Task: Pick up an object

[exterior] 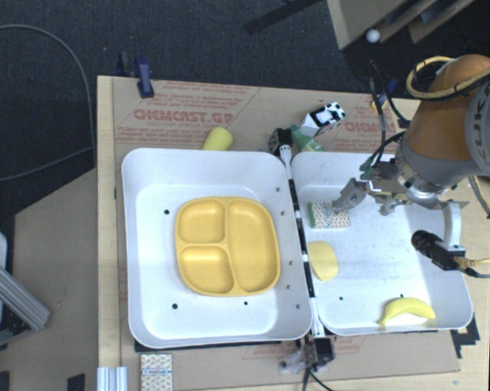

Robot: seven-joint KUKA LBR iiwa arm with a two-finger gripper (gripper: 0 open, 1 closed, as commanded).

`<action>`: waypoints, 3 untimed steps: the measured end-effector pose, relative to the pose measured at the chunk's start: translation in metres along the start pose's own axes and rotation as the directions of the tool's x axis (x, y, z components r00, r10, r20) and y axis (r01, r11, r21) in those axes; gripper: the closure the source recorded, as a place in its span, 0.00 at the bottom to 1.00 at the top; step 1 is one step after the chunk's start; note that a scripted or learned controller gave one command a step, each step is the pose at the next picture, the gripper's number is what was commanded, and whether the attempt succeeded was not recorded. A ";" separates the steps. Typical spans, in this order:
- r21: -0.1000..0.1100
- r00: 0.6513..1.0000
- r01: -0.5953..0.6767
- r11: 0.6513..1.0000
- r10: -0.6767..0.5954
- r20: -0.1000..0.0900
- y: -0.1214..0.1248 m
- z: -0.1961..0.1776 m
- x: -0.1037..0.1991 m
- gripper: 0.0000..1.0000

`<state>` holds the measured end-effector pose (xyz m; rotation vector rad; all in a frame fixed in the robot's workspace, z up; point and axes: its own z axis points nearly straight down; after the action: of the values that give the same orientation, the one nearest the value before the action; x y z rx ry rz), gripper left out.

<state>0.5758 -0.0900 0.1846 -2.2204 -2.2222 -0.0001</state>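
The right bin holds three things. A green and white speckled pad lies near its left wall, a pale yellow round piece lies just below that, and a yellow banana rests at the front right. My gripper hangs over the bin's back part, just right of and above the pad. It is open, its fingers spread, with nothing between them.
The left bin carries a yellow divided plate. Behind the bins, a yellow cylinder and a black and white toy lie on the cardboard. A blue clamp grips the back edge of the board.
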 end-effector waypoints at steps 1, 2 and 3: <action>-0.003 1.000 -0.002 1.000 0.002 0.002 0.023 0.091 -0.057 0.00; 0.003 1.000 0.002 1.000 -0.002 -0.006 -0.027 0.100 -0.128 0.00; 0.001 1.000 0.000 1.000 0.000 -0.001 -0.069 0.100 -0.001 0.00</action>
<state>0.5071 -0.0916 0.0843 -2.2196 -2.2210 0.0007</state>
